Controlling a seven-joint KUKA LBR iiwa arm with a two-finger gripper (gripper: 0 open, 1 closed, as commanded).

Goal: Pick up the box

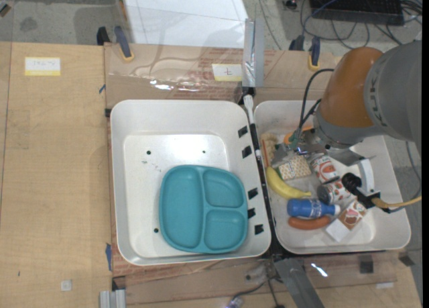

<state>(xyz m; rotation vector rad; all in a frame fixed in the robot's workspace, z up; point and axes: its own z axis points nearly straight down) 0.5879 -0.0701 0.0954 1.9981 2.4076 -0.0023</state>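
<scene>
A small patterned box (294,168) lies flat in the right bin (395,233), just above a yellow banana (283,186). A second small carton, brown and white (350,217), lies near the bin's front right. My gripper (301,144) hangs under the orange-banded wrist at the back of the right bin, directly behind the patterned box and close above it. The wrist hides most of the gripper.
Also in the right bin are a red-and-white can (326,168), a blue bottle (305,207), a red sausage (310,223) and a thin orange packet (270,151) by the left wall. The left bin (127,166) holds a teal divided plate (204,209).
</scene>
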